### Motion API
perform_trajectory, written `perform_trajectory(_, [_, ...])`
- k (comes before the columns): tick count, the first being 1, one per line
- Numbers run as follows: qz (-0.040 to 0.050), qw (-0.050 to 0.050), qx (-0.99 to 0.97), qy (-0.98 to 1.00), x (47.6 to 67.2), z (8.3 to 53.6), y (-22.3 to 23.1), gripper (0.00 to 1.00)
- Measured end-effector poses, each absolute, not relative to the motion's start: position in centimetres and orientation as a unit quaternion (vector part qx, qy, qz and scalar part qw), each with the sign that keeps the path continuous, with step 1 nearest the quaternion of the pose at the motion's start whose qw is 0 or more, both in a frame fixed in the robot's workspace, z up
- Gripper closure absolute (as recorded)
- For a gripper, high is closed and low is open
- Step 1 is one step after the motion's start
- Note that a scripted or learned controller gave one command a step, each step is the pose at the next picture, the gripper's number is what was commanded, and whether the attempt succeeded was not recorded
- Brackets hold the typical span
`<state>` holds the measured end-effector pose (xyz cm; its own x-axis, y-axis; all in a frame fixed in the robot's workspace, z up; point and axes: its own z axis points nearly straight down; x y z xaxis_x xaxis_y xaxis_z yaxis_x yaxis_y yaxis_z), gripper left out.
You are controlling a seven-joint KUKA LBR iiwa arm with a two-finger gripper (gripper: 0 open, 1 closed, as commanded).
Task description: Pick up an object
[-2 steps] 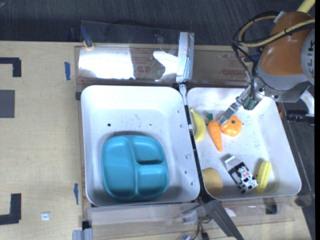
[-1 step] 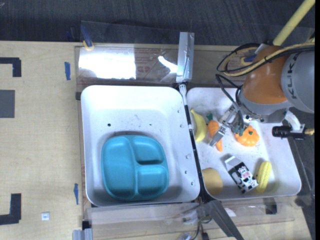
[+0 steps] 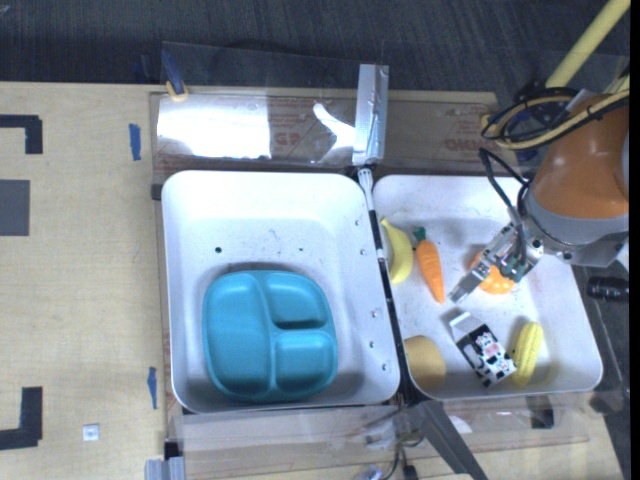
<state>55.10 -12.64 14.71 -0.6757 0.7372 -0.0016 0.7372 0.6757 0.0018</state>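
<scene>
A blue plastic divided tray point(image 3: 270, 333) is lying in the left white bin point(image 3: 190, 208), leaving open floor behind it. In the right white bin point(image 3: 450, 203), a yellow banana point(image 3: 399, 251) is resting by the dividing wall, an orange toy carrot point(image 3: 430, 269) just beside it, and a tan potato-like lump point(image 3: 425, 359) near the front edge. The gripper point(image 3: 487, 273) is hovering over a small orange object point(image 3: 497, 284); whether it is grasping cannot be told. A black-and-white block point(image 3: 483, 349) and a yellow corn cob point(image 3: 527, 350) are sitting front right.
</scene>
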Motion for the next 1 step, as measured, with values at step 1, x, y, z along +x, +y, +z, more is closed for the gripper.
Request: perform_trajectory(1, [0.0008,0.003,0.402,0.916,56.65,8.76,-16.21,0.00])
